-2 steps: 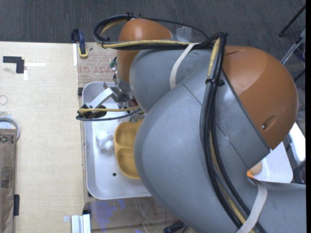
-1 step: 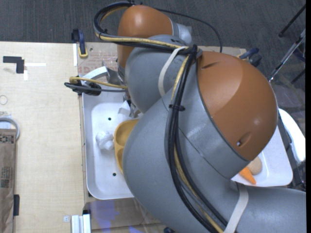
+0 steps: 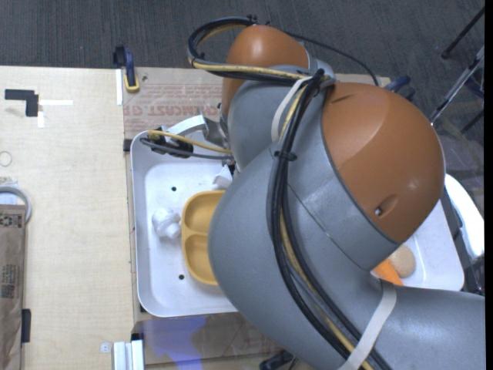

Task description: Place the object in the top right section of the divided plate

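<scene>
while the smooth grey arm [image 3: 323, 230] with its rounded orange caps covers much of the left bin [image 3: 146, 230], the pincer's state cannot be told. a crumpled white object [image 3: 164, 222] lies just left of the glossy yellow divided plate [image 3: 196, 241].

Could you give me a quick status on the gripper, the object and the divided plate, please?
Gripper hidden under the arm. Divided plate in left bin, partly covered by arm. Small white object lies beside plate's left edge, not on it.
</scene>
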